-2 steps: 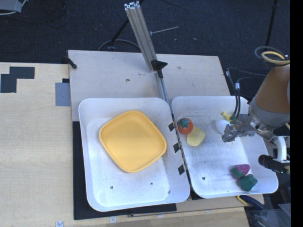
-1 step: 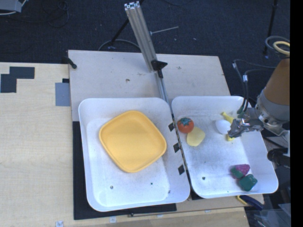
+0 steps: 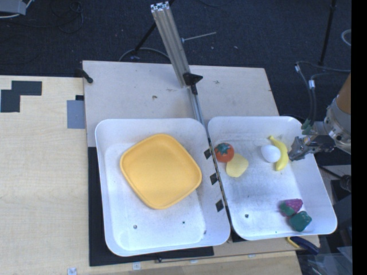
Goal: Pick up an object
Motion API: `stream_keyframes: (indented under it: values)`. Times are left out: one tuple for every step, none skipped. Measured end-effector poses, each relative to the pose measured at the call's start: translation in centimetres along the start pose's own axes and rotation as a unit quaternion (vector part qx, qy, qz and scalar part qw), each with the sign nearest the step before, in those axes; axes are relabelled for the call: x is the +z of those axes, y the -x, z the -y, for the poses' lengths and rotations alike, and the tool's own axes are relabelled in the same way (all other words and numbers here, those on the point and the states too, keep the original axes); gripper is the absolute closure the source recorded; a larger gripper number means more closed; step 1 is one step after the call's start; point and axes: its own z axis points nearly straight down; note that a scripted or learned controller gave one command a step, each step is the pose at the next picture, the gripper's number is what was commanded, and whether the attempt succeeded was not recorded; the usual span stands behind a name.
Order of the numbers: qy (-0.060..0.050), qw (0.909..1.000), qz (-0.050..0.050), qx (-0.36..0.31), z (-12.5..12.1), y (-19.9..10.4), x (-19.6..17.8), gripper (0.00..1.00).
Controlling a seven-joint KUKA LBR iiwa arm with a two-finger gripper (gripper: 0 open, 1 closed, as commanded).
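The right bin (image 3: 269, 222) holds a red tomato (image 3: 224, 151) and a pale yellow piece (image 3: 237, 166) near its left wall. A white egg (image 3: 269, 153) lies beside a yellow banana (image 3: 280, 152) toward the bin's right side. A purple item (image 3: 292, 205) and a green item (image 3: 300, 220) sit in the near right corner. My gripper (image 3: 299, 149) hangs at the bin's right rim, just right of the banana, with nothing seen between its fingers.
The left bin (image 3: 114, 222) carries a large yellow square plate (image 3: 160, 169). A metal beam (image 3: 172, 39) slants up from the divider between the bins. Black clips (image 3: 213, 178) line the divider. Wooden bench lies to the left.
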Motion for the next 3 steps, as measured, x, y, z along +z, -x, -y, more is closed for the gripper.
stream_keyframes:
  values:
    - [-0.002, 1.0, -0.001, -0.002, -0.5, -5.4, 0.9, 1.0]
    - [-0.002, 1.0, -0.001, -0.002, -2.8, -10.8, 1.5, 1.0]
    - [-0.003, 1.0, -0.001, -0.002, -3.3, -16.3, 2.4, 1.0]
